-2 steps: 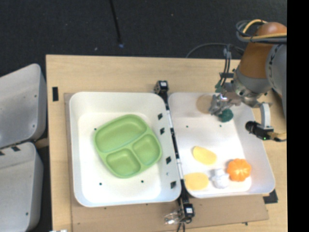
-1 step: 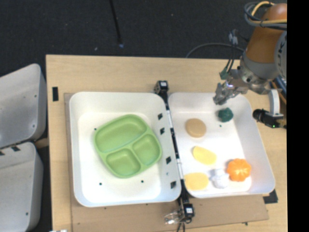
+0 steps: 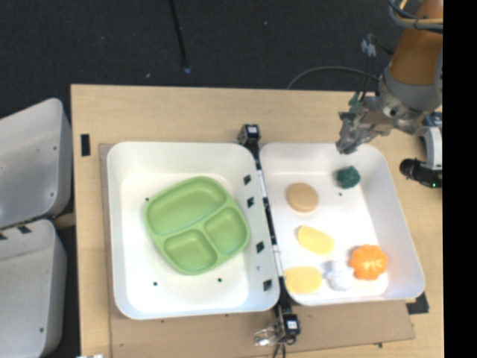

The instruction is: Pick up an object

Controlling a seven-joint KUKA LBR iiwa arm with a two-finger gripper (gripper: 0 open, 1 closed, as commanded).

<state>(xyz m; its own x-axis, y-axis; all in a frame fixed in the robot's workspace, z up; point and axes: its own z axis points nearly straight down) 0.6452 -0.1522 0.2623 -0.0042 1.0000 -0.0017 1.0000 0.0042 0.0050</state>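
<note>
We see the tool (image 3: 349,142) at the upper right of the frame, above the far rim of the right bin (image 3: 395,200) and just beside the small dark-green lump (image 3: 347,176), and we cannot tell how it is set. Coming down there, we judge it could catch the rim or nudge the knobbly lump aside. The tan disc (image 3: 302,197) and two yellow pieces (image 3: 314,239) look flat and smooth, hard to pinch; the ridged orange piece (image 3: 368,262) seems easier, and the green tray (image 3: 197,224) is glossy plastic.
</note>
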